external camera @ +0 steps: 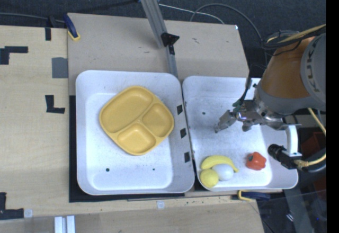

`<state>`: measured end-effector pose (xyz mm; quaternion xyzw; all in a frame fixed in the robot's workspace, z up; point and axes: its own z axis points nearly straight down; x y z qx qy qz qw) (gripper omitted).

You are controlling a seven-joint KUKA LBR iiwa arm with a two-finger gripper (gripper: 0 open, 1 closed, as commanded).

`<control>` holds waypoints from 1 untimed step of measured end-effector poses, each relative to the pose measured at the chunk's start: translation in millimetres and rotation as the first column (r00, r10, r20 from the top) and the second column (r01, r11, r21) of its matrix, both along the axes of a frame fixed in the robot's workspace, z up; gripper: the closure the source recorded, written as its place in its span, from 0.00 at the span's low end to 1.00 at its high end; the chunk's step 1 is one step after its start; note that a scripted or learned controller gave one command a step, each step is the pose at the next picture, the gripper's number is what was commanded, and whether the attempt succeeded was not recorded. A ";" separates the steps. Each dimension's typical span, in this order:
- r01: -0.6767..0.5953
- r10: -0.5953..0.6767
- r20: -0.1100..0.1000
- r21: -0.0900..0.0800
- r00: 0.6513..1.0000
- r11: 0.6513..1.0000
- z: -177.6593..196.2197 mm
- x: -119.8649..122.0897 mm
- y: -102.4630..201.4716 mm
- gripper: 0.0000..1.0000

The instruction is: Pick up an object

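Faintly, "KU" lettering on arm (296, 75).

White letters "KU" stand on the grey arm (319, 70).

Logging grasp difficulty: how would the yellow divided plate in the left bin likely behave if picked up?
The yellow divided plate looks like rigid moulded plastic, so probably stiff and light. It lies flat in the left bin, offering little edge to pinch, and its smooth surface may slip.
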<state>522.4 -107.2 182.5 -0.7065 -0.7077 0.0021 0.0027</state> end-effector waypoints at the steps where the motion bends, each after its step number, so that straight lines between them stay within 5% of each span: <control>1: 0.001 -0.001 -0.001 0.000 1.000 1.000 -46.3 -7.4 5.0 0.00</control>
